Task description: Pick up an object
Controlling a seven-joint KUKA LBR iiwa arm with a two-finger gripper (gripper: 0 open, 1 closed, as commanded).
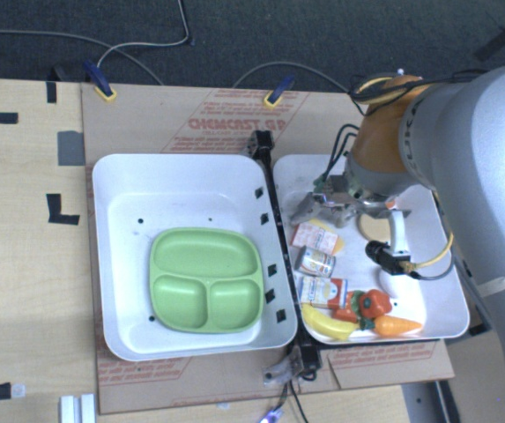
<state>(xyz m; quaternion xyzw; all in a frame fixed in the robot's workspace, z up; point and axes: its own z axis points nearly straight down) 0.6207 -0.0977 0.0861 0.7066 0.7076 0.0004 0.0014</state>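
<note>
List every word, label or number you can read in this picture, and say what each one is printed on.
"CHEMCAST" in red, on the brown cardboard sheet under the bins; more letters follow it but are too blurred to read.
Smaller red print beneath that word: too small to read.
Labels on the small packets in the right bin: blurred, unreadable.
Red print on the cardboard's lower edge: unreadable.

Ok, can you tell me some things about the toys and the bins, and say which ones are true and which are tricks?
1. The green tray lies in the left bin. True.
2. The banana lies in the left bin. False: it is in the right bin, near its front edge.
3. The carrot is beside the tomato. True.
4. The arm reaches over the left bin. False: it is over the right bin.
5. The green tray holds food. False: its compartments are bare.
</note>
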